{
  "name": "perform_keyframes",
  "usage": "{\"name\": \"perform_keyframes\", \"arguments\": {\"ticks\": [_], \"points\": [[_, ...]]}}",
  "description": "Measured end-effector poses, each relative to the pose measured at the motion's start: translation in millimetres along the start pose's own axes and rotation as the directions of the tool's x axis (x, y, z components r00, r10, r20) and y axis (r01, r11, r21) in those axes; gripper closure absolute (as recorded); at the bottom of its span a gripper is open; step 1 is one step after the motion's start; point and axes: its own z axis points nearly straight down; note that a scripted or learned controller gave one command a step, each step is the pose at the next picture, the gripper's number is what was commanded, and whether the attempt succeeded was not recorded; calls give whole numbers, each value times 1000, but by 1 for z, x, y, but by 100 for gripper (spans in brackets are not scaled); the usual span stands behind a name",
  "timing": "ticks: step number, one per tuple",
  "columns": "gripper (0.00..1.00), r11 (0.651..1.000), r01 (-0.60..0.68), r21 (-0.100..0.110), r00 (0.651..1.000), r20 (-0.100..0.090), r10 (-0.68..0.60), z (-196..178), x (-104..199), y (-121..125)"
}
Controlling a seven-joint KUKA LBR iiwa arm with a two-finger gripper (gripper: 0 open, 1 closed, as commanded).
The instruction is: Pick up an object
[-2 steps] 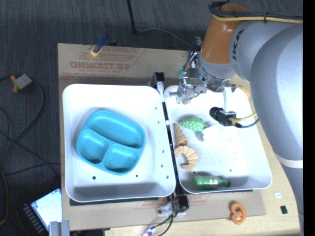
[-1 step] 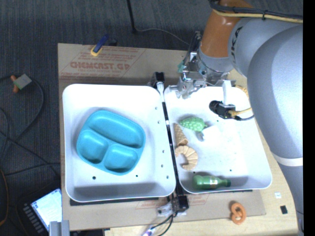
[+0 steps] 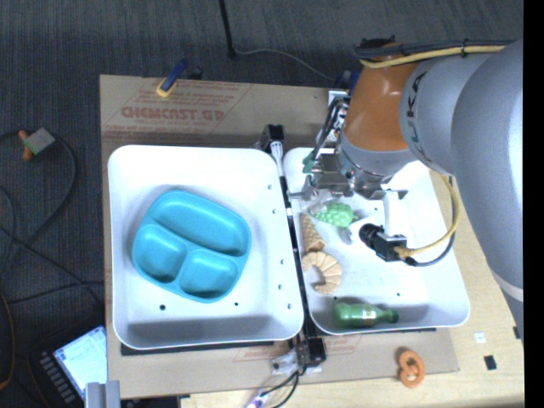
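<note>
Hand (image 3: 328, 187): hovering at the right bin's (image 3: 425, 279) far inner corner; grip impossible to tell.
Green bunch (image 3: 333, 216): lying just nearside of it, lengthwise across the bin.

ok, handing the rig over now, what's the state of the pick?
Gripper: low over the upper left part of the right bin, right by the green grape bunch; can't tell if open or shut.
Right bin also holds a tan pastry, a croissant and, near the front wall, a green bottle.
Left bin: blue divided tray.
A pretzel lies on the bench, outside the bins.
Done: approach to the grapes. Nothing visibly lifted.
Left: grasp and lift an object, probably the grapes.
</note>
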Motion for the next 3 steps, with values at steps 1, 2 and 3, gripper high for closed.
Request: {"name": "perform_keyframes", "arguments": {"ticks": [1, 2, 3], "points": [[100, 1000, 1, -1, 1000, -1, -1, 0, 29, 48], [100, 1000, 1, 0, 1000, 0, -1, 0, 59, -30], [100, 1000, -1, 1, 1000, 0, 1, 0, 22, -103]]}}
